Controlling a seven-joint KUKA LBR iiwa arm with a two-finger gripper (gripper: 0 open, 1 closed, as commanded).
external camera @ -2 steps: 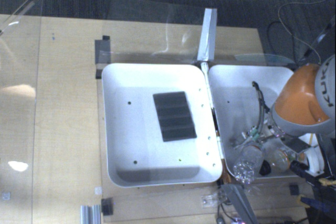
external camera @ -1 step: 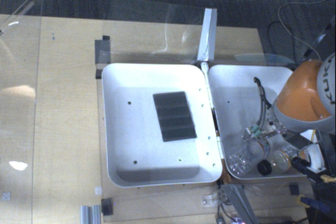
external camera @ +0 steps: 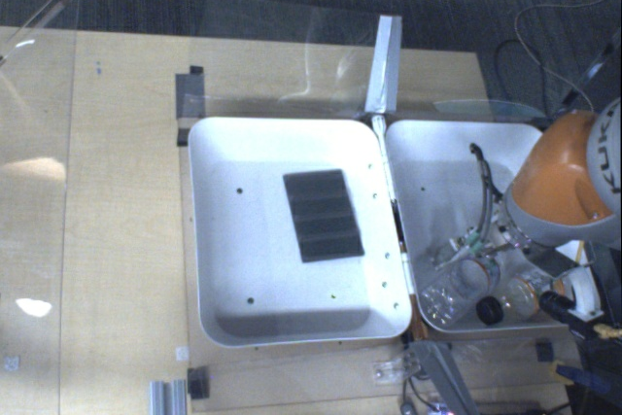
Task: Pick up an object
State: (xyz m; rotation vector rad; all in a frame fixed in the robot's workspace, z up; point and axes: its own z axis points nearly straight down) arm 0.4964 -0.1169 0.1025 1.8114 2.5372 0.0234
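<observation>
Camera view, and starting at the near rim of the right bin [external camera: 486, 329]: a black-capped clear bottle [external camera: 505, 304] lies on its side against that rim, cap end pointing toward the left bin [external camera: 209, 209], long axis running roughly along the rim; just beside the cap, on the left-bin side, sits a clump of clear crinkled plastic [external camera: 442, 301]; these are the likely things to pick up. Just beyond them, further into the right bin, the tool [external camera: 473, 248] hangs amid wires and glinting metal, under the grey arm with its orange band [external camera: 554, 175]; whether it is spread or closed I cannot tell, too much clutter and blur; nothing is plainly between its tips. So the key relation: the bottle lies nearward of the tool, close by, toward the near rim; my read is a short shift that way before any descent. Across the dividing wall, a dark ribbed slab [external camera: 324, 215] lies mid-floor in the left bin, well apart from the tool.
</observation>
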